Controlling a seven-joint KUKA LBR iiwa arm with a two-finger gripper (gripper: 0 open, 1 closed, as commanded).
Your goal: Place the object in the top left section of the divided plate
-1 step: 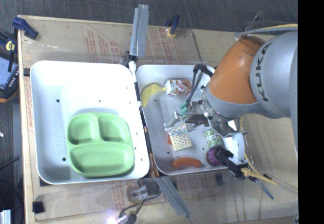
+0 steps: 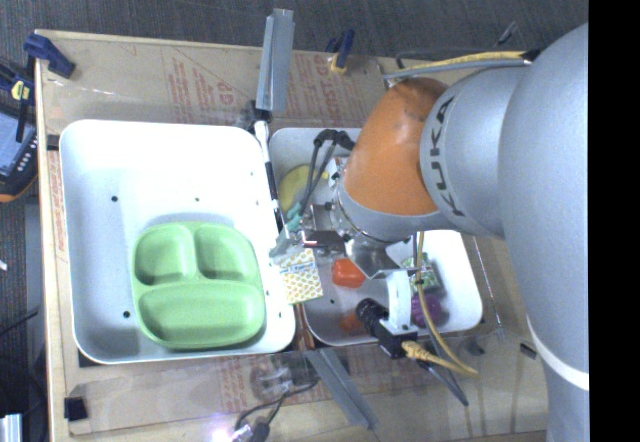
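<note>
A green divided plate (image 2: 198, 284) lies in the left white bin (image 2: 100, 180), with two small sections at the top and one long section below. My gripper (image 2: 297, 248) hangs over the wall between the two bins, just right of the plate's upper right section. A small yellow-and-white patterned object (image 2: 301, 281) sits directly under the gripper, touching or very close to it; I cannot tell whether it is held. The arm's orange band (image 2: 400, 155) and grey body cover most of the right bin (image 2: 465, 275).
In the right bin an orange-red object (image 2: 348, 274) lies beside the gripper, a yellow round object (image 2: 291, 186) sits at the bin's upper left, and a purple object (image 2: 416, 306) lies lower right. A grey metal bar (image 2: 273, 60) stands at the bench's back.
</note>
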